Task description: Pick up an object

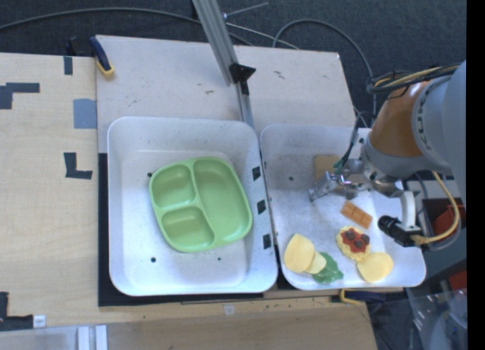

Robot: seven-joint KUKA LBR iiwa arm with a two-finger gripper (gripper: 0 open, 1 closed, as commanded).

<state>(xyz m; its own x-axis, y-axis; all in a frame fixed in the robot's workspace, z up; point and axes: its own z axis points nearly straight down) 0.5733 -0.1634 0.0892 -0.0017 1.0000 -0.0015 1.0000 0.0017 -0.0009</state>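
Observation:
My gripper (321, 188) hangs low in the right bin (288, 151), over bare floor near its middle. A tan square piece (326, 164) lies just behind the gripper. An orange rectangular block (355, 214) sits just in front of it to the right. Nearer the front are a round red and yellow pizza-like toy (354, 242), a pale yellow disc (374, 267), two yellow pieces (300, 252) and a green piece (330, 272). I see nothing held by the gripper.
The left bin (129, 189) holds a green divided plate (200, 204). A slanted metal pole (216, 26) stands behind the bins. The grey arm with its orange band (398, 125) and black cables crowds the right bin's right side.

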